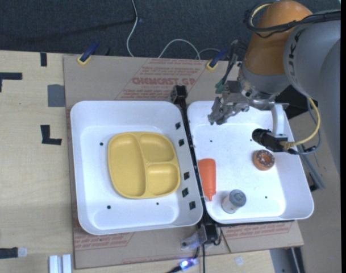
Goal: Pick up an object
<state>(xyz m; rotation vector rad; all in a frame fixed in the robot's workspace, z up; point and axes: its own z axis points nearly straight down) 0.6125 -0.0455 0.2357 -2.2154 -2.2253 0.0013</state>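
1. Grey capped bottle point(234, 200) sits at the right bin's point(295, 206) front edge, orange carrot-like piece point(207, 177) just beside it.
2. Donut point(263, 160) lies near the right wall.
3. Yellow divided plate point(143, 164) is in the left bin point(87, 124).
4. Gripper point(219, 116) hovers over the right bin's back-left corner, fingers narrow, holding nothing.

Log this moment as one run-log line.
gripper: over right bin, far-left corner | holding: nothing seen | carrot, donut: untouched

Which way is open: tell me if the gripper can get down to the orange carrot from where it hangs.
Probably yes. The gripper hangs over the right bin's far left corner, and the carrot lies nearer along the same left wall with bare floor between. The wall close beside it may crowd a finger.
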